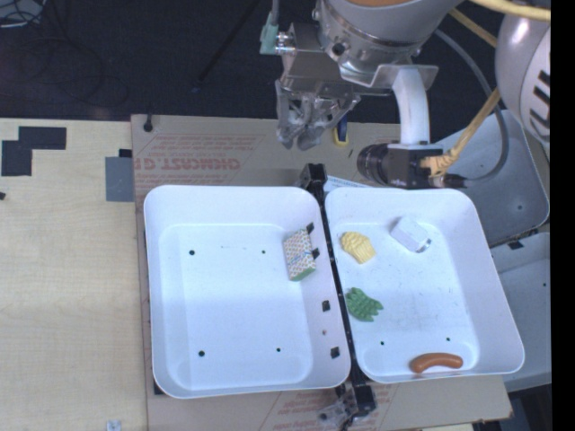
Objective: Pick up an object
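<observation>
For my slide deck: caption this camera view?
Gripper raised above two white bins; sponge left, four small items right.

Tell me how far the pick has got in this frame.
Nothing looks done yet. The claw hangs above the bins' far edge with nothing visible in it. The patterned block lies in the left bin; the yellow piece, green piece and sausage lie untouched in the right bin.

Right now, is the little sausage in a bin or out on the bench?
In: the sausage lies on the right bin floor, near its front rim.
</observation>
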`<move>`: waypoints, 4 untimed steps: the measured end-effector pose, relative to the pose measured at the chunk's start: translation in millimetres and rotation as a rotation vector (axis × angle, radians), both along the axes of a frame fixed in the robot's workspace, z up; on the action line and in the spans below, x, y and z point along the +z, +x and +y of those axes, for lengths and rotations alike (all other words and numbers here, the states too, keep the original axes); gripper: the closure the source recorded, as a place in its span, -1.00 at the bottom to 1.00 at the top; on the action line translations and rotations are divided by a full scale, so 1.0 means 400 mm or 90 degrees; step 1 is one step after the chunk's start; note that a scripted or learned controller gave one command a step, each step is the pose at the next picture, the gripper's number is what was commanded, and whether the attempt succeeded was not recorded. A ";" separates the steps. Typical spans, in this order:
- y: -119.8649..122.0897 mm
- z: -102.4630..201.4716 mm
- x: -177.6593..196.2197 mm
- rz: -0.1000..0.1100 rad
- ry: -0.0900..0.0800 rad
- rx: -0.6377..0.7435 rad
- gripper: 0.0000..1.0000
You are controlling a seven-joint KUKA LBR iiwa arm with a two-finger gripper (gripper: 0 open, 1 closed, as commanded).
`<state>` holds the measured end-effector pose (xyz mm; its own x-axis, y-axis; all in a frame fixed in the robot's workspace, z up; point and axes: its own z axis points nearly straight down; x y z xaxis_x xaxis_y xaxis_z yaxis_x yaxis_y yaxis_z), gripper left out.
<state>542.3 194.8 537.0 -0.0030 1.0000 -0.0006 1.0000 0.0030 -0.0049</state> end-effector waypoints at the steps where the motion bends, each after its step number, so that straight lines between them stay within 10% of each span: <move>1: 0.014 0.082 -0.001 -0.001 0.000 0.000 1.00; 4: -0.023 0.038 0.024 0.002 -0.001 0.002 1.00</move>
<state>533.2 210.1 546.4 -0.0057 1.0000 -0.0024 0.9999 0.0057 -0.0088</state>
